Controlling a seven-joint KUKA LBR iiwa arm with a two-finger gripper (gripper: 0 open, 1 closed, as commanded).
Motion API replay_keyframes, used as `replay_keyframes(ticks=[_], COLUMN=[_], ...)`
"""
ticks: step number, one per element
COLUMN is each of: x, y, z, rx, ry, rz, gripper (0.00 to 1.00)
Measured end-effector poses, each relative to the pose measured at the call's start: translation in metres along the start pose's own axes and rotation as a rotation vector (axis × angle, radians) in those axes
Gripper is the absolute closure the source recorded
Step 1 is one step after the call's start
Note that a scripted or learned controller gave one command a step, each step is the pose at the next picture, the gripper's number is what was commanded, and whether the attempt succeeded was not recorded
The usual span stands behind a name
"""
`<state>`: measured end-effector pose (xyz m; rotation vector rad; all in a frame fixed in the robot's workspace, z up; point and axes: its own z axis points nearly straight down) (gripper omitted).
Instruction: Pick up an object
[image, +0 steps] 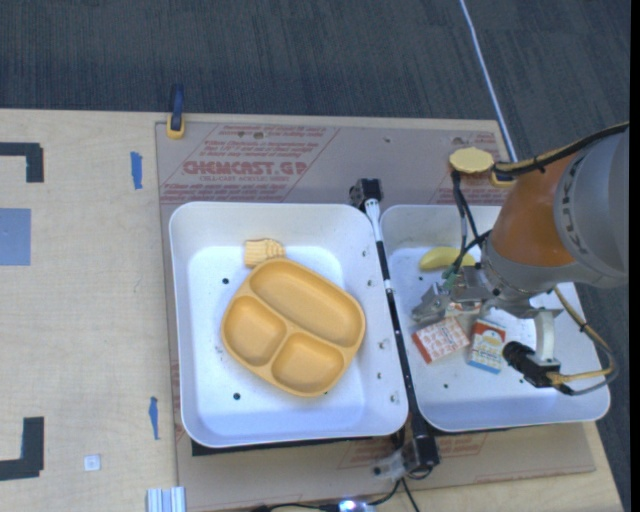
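- The gripper sits low in the right bin, its metal fingers pointing toward the bin's left wall; whether they are spread or pressed together cannot be told, as the tips blur into the clutter beneath them.
- Just below the fingers lies a small red-and-white packet, and beside it, to the right, a second small carton with red, white and blue print. The writing on both is too small to read.
- A yellow, banana-like piece lies near the bin's far edge, partly covered by the arm and its black cables.
- The arm's grey body and orange band hide much of the right bin's far right side, and the arm is cut off at the view's right edge.
- The left bin holds a yellow three-compartment tray, tilted, with a small yellow brush-like item touching its far rim.
- On the cardboard sheet behind the bins, red lettering reads roughly "CHEMCAST GP"; the finer lines are illegible.
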<state>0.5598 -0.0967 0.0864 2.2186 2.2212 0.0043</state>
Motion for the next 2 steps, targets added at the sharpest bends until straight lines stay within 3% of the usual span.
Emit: replay_keyframes(ticks=[1,2], x=[0.0,0.076], y=[0.001,-0.033], z=[-0.01,-0.099], rx=[-0.002,0.001], ry=[0.0,0.0], rz=[0.0,-0.001], gripper=[1.0,1.0])
